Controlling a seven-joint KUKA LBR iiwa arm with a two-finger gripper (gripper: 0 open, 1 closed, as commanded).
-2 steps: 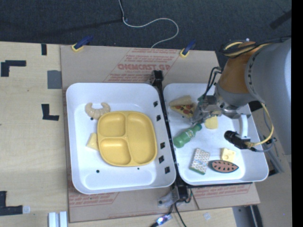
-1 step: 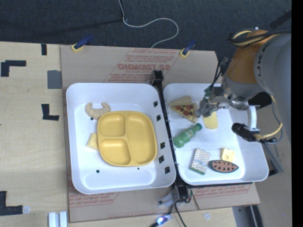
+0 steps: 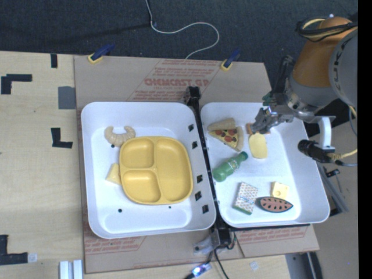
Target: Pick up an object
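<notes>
Hovering low over the right bin [image 3: 302,173], the gripper [image 3: 260,122] sits just above the upper end of a pale yellow piece [image 3: 258,146], with the pizza slice [image 3: 226,133] close on its left. The fingers are dark and small at this angle; they look slightly parted, and nothing shows between them, though I cannot be sure how wide they stand. So the step in hand reads as the approach: the grasp is not yet made.

The yellow piece is the likeliest target. It lies flat on the bin floor, near the top of the bin, oblong and smooth, its upper edge touching or nearly under the fingertips. It is probably hard toy food with a rounded top, so it may slip if caught off-centre.

The next move calls for a short drop straight down, with the fingers set astride the narrow width of the piece and clear of the pizza slice, then a close and a lift.

Further out lie a green bottle [image 3: 229,166], a patterned block [image 3: 246,197], a small yellow cube [image 3: 280,190] and a watermelon slice [image 3: 274,204]. The left bin [image 3: 96,156] holds a yellow tray [image 3: 155,169].
</notes>
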